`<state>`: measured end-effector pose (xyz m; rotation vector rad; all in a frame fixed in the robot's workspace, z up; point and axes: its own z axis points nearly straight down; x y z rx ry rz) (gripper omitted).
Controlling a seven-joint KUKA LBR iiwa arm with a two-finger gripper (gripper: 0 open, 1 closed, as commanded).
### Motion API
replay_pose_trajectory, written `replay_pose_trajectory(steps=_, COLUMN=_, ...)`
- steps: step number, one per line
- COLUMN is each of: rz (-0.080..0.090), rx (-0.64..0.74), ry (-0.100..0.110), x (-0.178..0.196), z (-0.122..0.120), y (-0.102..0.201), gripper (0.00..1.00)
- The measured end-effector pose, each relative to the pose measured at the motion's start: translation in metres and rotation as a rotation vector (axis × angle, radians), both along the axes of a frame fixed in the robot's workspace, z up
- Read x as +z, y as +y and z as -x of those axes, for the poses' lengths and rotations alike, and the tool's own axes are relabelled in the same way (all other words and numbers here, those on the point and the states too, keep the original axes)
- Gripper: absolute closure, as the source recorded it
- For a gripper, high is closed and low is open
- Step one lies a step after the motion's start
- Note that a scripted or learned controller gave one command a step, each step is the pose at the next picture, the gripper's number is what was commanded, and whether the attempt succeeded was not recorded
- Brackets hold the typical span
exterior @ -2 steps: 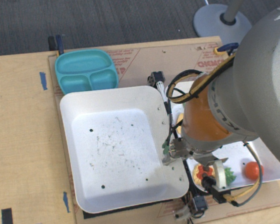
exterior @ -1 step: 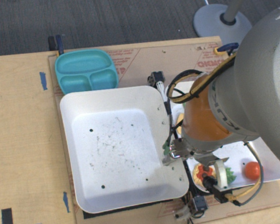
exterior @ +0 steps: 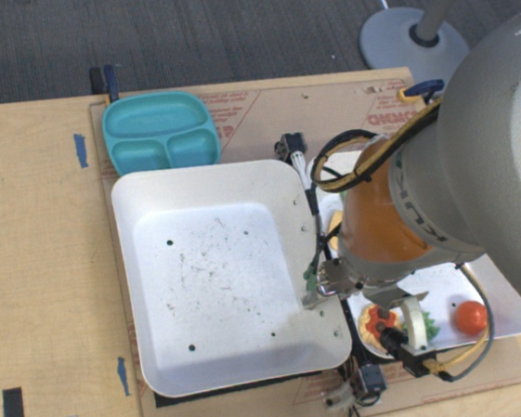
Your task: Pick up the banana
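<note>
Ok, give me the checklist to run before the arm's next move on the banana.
1. Banana located: cannot tell; a pale yellowish shape lies beneath the wrist in the right bin, but the arm hides most of it.
2. Gripper over the right bin: ok; the gripper is down among the items there.
3. Something between the fingers: cannot tell; the arm covers them.
4. Neighbours apart from the target: not ok; a red tomato-like ball and orange and green pieces crowd the same spot.
5. Cables free: cannot tell; a yellow-black cable loops low beside the gripper.
</note>
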<state>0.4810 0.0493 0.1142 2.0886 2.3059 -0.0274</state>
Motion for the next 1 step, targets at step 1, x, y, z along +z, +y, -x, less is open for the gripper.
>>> replay_pose_trajectory(steps=1, rz=0.0, rx=0.027, ry=0.001, x=0.0, z=0.0, y=-0.0007, gripper=1.0)
